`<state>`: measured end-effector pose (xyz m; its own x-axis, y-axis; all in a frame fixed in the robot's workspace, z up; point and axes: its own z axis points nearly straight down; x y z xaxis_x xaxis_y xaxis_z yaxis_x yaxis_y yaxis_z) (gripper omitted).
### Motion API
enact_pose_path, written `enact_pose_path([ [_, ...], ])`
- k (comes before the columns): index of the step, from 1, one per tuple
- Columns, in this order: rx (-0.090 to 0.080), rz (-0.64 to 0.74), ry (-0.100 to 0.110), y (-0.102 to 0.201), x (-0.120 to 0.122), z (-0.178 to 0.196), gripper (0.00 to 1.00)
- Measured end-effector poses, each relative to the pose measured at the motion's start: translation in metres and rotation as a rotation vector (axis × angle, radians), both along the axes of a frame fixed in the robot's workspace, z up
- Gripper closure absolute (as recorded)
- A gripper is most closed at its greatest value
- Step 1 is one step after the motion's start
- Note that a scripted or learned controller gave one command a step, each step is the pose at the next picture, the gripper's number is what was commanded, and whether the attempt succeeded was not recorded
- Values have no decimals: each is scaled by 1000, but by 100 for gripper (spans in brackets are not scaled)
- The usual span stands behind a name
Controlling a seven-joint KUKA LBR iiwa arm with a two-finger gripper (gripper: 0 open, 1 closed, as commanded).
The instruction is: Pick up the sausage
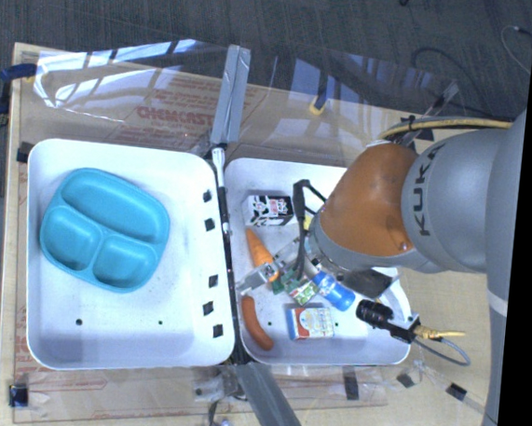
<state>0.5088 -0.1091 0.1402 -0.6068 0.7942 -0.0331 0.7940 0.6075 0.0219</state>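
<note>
Hovering low over the cluttered right bin [395, 187], the gripper [283, 276], its grip impossible to tell, sat near the sausage [256, 324] by the bin's front-left wall, where the neighbouring carrot [260, 250] might be grabbed instead.

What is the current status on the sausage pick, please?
Gripper low in right bin, fingers unclear. Sausage lying free near bin's front left. Carrot close by.
</note>
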Motion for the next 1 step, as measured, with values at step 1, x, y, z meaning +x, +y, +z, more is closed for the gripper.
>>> enact_pose_path([
  [1,-1,1,-8,-1,-1,-1,0],
])
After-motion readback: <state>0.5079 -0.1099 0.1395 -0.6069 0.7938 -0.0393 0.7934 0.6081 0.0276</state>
